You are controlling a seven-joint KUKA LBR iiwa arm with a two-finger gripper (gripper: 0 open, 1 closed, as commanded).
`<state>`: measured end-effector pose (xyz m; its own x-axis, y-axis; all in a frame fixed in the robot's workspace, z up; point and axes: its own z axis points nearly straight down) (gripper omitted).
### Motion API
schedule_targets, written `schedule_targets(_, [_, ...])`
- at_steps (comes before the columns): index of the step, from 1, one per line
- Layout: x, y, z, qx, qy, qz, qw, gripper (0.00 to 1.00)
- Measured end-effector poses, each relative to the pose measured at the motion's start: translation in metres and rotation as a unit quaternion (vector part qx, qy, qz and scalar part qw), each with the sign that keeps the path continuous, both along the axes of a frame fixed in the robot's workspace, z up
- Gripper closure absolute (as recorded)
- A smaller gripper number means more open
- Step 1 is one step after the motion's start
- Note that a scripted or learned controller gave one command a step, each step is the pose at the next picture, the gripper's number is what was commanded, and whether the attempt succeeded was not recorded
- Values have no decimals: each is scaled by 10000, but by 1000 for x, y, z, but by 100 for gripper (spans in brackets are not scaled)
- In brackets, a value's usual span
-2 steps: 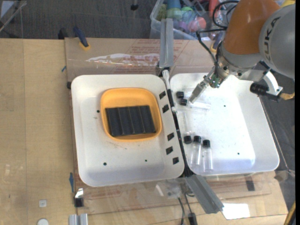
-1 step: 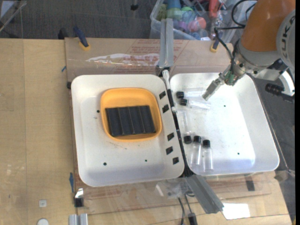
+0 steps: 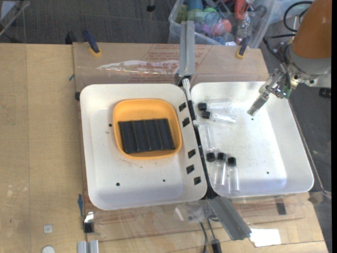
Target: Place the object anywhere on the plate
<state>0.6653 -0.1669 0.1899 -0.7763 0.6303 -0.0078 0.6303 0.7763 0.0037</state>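
Note:
An orange plate sits in the left bin. A black ridged rectangular block lies flat on the plate, covering most of its middle. My gripper hangs over the back right of the right bin, far from the plate. Its fingers taper together to one tip, shut, with nothing visible between them. It points down and to the left, just above the bin floor.
Several clear vials with black caps lie in the right bin: one group near the back left, another near the front left. A grey divider with black clips separates the bins. A clear box of toys stands behind the bench.

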Motion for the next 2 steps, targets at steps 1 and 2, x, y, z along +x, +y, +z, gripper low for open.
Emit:
schedule_targets(1, [-7, -37, 6, -3, 0, 386, 9993, 0])
schedule_targets(2, [-5, -37, 18, -9, -50, 376, 9993, 100])
